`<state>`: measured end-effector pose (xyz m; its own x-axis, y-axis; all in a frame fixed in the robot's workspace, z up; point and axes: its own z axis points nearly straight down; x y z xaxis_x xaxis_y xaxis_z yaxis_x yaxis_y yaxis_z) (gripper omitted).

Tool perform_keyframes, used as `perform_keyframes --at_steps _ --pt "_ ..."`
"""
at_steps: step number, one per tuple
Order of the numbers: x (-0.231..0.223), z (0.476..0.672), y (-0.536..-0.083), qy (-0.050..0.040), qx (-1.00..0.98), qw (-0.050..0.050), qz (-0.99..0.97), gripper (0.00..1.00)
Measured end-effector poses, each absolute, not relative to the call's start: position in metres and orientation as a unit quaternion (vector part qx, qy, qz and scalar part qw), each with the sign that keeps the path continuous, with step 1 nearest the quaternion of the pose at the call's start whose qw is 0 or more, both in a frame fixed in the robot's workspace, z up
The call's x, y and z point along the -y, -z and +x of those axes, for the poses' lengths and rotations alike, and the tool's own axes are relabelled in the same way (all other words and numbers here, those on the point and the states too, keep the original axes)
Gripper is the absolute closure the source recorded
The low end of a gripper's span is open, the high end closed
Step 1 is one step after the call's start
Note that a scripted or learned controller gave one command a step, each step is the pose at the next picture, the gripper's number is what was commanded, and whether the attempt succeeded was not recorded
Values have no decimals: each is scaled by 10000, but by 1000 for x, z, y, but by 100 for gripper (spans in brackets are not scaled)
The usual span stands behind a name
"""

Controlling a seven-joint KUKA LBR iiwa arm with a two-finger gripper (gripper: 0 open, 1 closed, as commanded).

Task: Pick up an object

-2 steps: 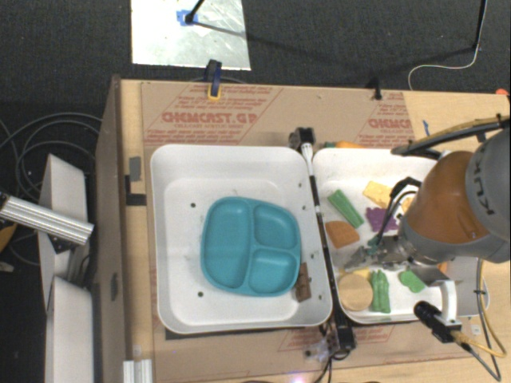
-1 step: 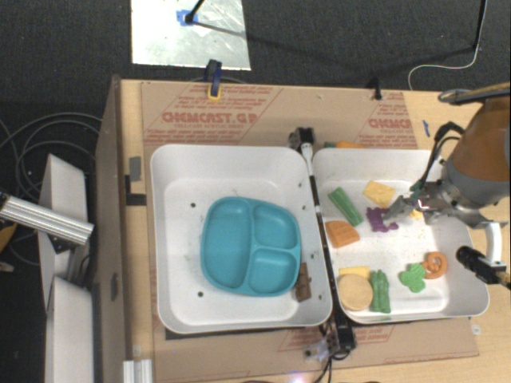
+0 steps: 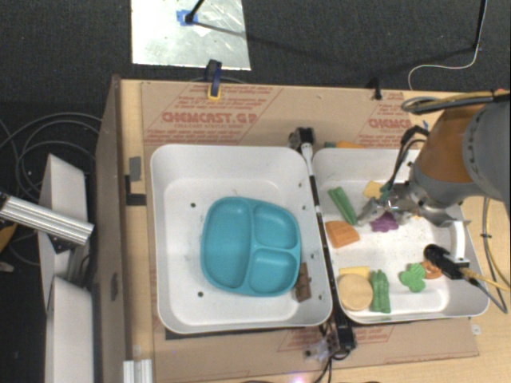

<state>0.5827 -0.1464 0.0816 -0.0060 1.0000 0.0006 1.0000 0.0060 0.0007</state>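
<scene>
Several small toy foods are lying in the right-hand shallow white bin (image 3: pixel 471 298); the grey two-finger gripper (image 3: pixel 377 208) is hovering low between a long green plastic piece (image 3: pixel 344 204) and a purple lumpy toy (image 3: pixel 385 223). Grip state: cannot tell (too blurred). Judged step: approach. The next move is calling for a centred descent onto one toy.

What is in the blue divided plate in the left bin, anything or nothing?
Nothing. The blue plate lies flat in the left bin, and all three compartments show bare blue surface.
</scene>
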Motion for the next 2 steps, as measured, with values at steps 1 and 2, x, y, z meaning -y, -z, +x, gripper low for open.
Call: perform_keyframes --at_steps 1,2 --pt "148 583 -96 -16 -7090 21 7052 100" --pt "84 607 -186 -47 -7112 39 7030 100"
